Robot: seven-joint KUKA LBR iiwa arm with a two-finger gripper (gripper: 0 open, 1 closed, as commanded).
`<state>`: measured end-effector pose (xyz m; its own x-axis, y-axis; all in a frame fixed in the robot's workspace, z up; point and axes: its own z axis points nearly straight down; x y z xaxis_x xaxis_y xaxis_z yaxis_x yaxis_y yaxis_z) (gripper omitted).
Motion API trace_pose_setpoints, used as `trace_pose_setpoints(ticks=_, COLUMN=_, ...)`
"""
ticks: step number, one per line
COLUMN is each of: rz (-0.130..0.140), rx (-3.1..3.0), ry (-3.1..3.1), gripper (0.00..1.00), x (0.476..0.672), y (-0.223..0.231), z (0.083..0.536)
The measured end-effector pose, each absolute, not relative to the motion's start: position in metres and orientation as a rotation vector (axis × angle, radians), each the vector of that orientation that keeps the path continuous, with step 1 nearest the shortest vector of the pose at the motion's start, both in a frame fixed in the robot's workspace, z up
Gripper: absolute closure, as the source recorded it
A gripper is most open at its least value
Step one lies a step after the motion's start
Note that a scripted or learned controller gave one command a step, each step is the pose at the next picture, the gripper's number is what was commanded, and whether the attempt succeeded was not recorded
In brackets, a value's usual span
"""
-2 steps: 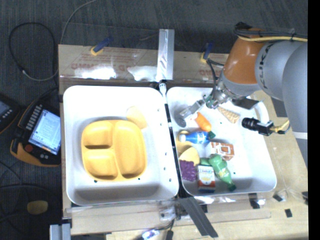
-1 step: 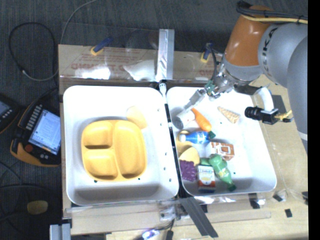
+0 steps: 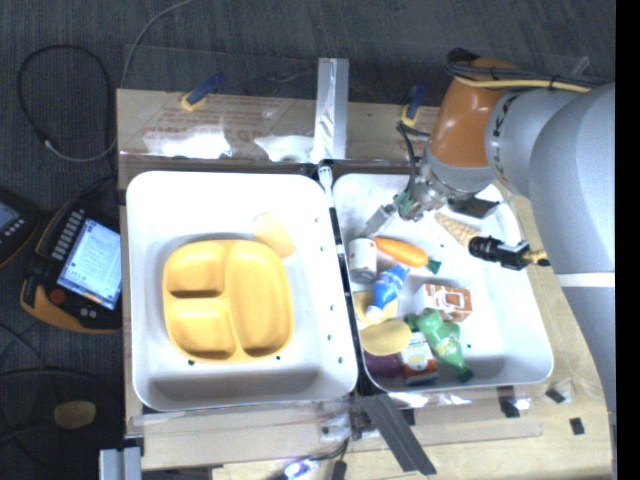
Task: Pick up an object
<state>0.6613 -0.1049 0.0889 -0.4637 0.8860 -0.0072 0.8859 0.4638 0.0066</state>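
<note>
Right bin point(image 3: 535, 353), near end at 6 o'clock: green bottle point(image 3: 442, 340) tilted, touching a yellow rounded item point(image 3: 386, 337) and a dark red pack point(image 3: 418, 366) under them. Just above: small carton point(image 3: 446, 299) at centre, blue-white bottle point(image 3: 384, 290) at 9, leaning on the divider side. Further up: carrot point(image 3: 403, 251) lying flat, white cup point(image 3: 361, 256) just beside its left end. Ice-cream cone point(image 3: 456, 229) at 1 o'clock. Left bin point(image 3: 150, 368): yellow sectioned tray point(image 3: 228, 298), pale piece point(image 3: 273, 234) at its 1 o'clock. Gripper point(image 3: 408, 206) over right bin's far edge, 11 o'clock, near carrot, nothing visibly between the tips; grip state can't tell.
</note>
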Motion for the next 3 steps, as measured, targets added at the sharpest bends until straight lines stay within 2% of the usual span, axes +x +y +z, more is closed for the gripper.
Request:
trace_pose_setpoints(ticks=1, rz=0.001, rx=1.332, ry=2.834, gripper=0.00, x=0.620, y=-0.153, z=0.090)
trace_pose_setpoints(ticks=2, rz=0.008, rx=1.332, ry=2.829, gripper=1.00, x=0.621, y=-0.152, z=0.101)
trace_pose_setpoints(ticks=3, rz=-0.001, rx=1.805, ry=2.571, gripper=1.00, x=0.638, y=-0.065, z=0.183)
